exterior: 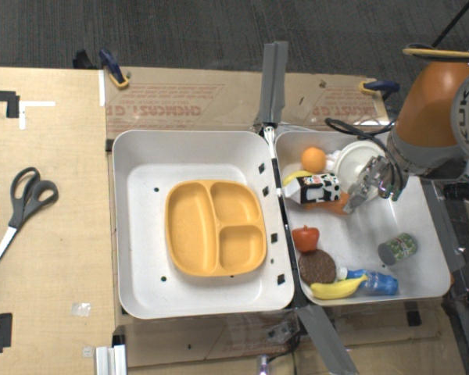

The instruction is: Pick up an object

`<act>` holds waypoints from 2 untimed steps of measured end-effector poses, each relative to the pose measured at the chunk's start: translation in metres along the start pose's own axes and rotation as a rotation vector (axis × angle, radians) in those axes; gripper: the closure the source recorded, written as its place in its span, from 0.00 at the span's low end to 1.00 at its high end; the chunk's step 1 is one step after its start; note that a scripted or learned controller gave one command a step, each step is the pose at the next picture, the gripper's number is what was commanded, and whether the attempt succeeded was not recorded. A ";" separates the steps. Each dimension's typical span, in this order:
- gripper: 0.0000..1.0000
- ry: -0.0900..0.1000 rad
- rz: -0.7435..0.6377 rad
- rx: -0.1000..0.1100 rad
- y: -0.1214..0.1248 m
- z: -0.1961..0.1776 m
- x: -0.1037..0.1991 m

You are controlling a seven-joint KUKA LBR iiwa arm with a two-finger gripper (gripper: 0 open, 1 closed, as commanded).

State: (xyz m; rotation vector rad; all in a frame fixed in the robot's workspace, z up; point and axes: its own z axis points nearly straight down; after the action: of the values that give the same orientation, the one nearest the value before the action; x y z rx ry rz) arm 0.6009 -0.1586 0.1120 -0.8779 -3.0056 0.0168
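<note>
Banana (334, 289), blue bottle (377, 283), cardboard lettering unreadable (172, 104)

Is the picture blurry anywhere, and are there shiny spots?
In the camera view, the gripper looks a bit smeared, while the yellow plate and scissors are sharp. The light is even, with soft shadows and a pale sheen on the left bin's rim.

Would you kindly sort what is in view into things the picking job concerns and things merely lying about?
Job: two-finger gripper; right white bin holding round orange fruit, black-and-white cow-patterned carton, red tomato, yellow banana, blue bottle.

Lying about: black-handled scissors; yellow divided plate; blue clamp.
</note>
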 end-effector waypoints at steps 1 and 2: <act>0.00 0.019 -0.003 0.000 0.002 0.000 0.005; 0.00 0.024 0.168 0.027 0.026 0.005 0.001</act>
State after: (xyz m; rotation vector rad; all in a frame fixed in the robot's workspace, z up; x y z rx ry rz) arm 0.6140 -0.1358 0.1065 -1.1159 -2.8938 0.0475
